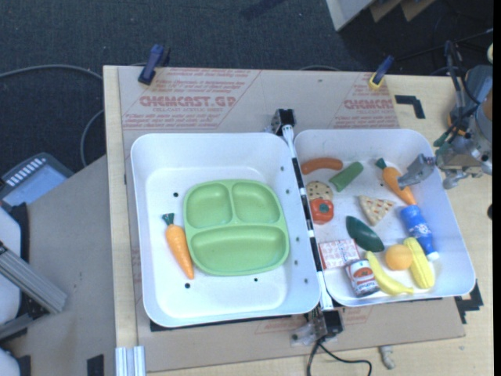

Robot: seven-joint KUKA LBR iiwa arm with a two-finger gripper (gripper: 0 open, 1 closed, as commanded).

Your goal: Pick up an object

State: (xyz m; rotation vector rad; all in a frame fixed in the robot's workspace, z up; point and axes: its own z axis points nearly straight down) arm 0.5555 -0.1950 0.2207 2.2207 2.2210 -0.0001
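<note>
The right white bin (458, 245) is crowded. Along its far side lie a reddish-brown sausage (322, 164), a green cylinder-shaped vegetable (345, 175) and a small orange carrot with a green top (395, 183). Toward the middle are a tan cookie-like piece (317, 189), a red tomato (321, 208), a pizza-slice wedge (377, 207) and a dark green oval vegetable (364, 233). Near the front sit a blue bottle (416, 225), an orange fruit (398, 257), a yellow corn cob (422, 263), a yellow banana (385, 276), a small can with a red label (362, 277) and a flat red-and-white packet (338, 251), many touching or just beside one another.

The gripper (419, 171) hangs over the bin's far right corner, just beside the small carrot; whether the jaws are spread or pressed together cannot be told.

The left white bin (149, 210) holds a light green divided plate (235, 227) at its centre and a larger orange carrot (179, 246) near its left wall, with open floor around both. The bins meet along a central seam on the cardboard-covered worktop (117, 131).
</note>
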